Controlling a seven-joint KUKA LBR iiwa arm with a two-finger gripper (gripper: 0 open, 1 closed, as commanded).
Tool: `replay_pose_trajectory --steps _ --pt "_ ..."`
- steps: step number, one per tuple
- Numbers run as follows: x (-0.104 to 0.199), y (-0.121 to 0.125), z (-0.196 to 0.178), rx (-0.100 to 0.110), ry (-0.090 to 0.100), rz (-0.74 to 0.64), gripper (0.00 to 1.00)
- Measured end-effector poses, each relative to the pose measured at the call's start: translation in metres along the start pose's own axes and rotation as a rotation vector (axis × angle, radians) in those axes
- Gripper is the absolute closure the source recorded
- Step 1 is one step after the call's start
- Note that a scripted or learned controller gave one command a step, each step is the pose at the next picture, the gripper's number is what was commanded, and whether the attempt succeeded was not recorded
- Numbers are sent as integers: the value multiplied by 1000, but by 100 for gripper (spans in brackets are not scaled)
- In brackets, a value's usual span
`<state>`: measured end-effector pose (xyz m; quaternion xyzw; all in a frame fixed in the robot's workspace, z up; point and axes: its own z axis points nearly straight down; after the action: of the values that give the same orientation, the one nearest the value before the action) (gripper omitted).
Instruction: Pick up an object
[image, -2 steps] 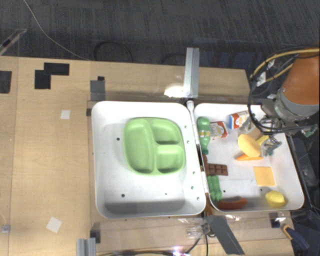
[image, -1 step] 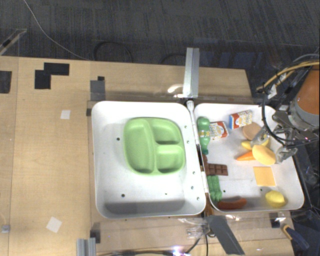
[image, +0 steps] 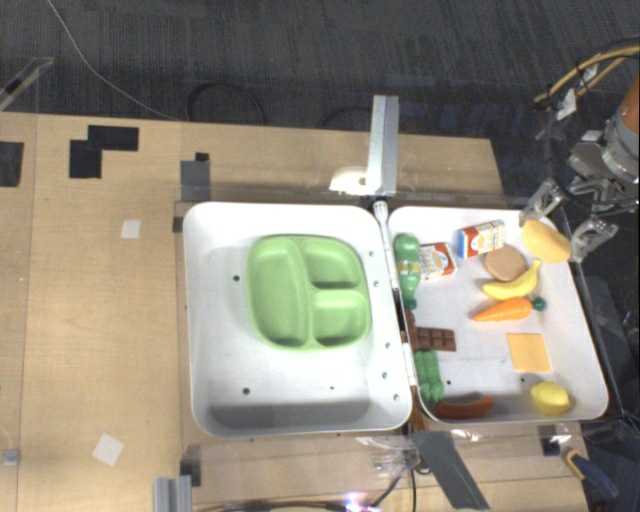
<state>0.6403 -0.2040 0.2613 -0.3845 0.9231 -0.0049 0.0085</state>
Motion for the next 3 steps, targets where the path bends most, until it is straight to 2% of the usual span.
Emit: replay_pose_trajectory --steps 1,2,3 --pt "-18 -16 94 -15 2 -482 100" --pt "-18 -18 91 -10 1 -481 0" --pt "38 37 171 -6 2 -406 0"
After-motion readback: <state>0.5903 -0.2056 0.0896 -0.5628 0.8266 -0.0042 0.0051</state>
